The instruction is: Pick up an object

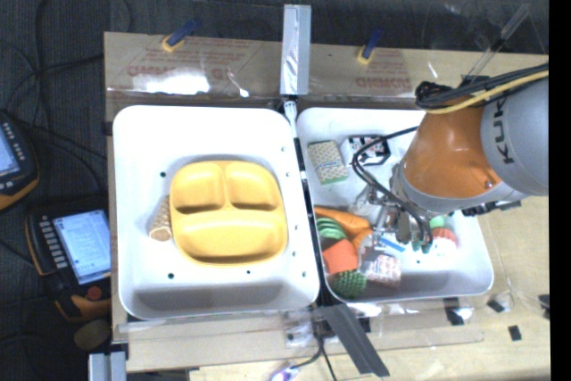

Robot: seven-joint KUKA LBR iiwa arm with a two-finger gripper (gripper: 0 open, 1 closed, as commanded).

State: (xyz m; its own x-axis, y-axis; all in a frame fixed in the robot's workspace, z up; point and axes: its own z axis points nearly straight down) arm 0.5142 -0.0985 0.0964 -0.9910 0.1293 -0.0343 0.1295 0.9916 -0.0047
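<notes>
A: Where are we? The arm (464,152) comes in from the right and hangs over the right bin (477,277), with the gripper (395,238) low among the clutter at the bin's near half.

B: And the claw, spread or pinched? We cannot tell; the wrist and cables hide the tips, and nothing can be seen held between them.

A: Then what are we going for? Our guess is the small pink pack (384,268), lying just toward the near wall from the gripper, almost under it.

B: The carrot (343,221) is also close, just to the gripper's left. Its long axis runs roughly left to right across the bin, so we would want to close across its thin width.

A: The orange cup (339,256) and the green piece (351,283) sit below the carrot, touching or nearly so. Crowded, so a closing claw could nudge a neighbour.

B: The checked block (326,161) lies well apart, toward the far left corner of that bin.

A: And the left bin (134,192)? It holds the yellow tray (227,210) with a tan cone (161,221) against its left edge, both far from the gripper.

B: So we judge the next move to be a short drop, not a reach.
</notes>
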